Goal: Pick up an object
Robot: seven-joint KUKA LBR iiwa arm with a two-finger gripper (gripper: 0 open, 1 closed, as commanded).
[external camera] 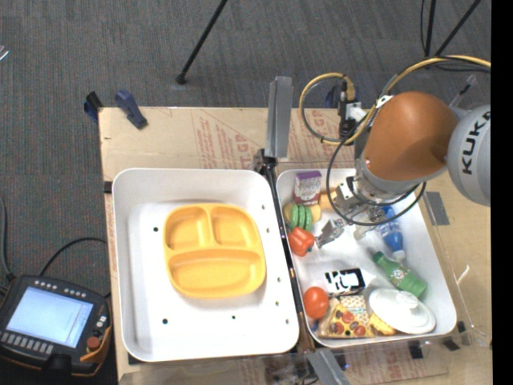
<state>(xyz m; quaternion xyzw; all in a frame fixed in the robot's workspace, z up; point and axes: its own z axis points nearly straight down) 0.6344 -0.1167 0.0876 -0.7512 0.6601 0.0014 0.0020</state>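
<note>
My gripper hangs low in the right bin, near its upper left part. Finger state: cannot tell; the metal tip is small and partly hidden under my own wrist. Nothing visibly held between them.

Just left of the tip: a red-orange toy pepper, close beside it, contact uncertain. Above that, a green ridged toy with a yellow piece against its left side. A small purple-and-white cup stands near the bin's top edge.

Right of my tip: a blue-and-clear bottle, partly under my wrist cables. Below it a green bottle lies tilted.

Lower half of bin: a black-and-white packet, a red tomato at the left wall, a pizza slice toy, and a white lidded dish in the lower right corner.

Left bin: a yellow divided tray lies flat near the middle, well apart from me.

Beyond the bench: a teach pendant on the floor at lower left, a blue clamp at the bench's far left corner.
</note>
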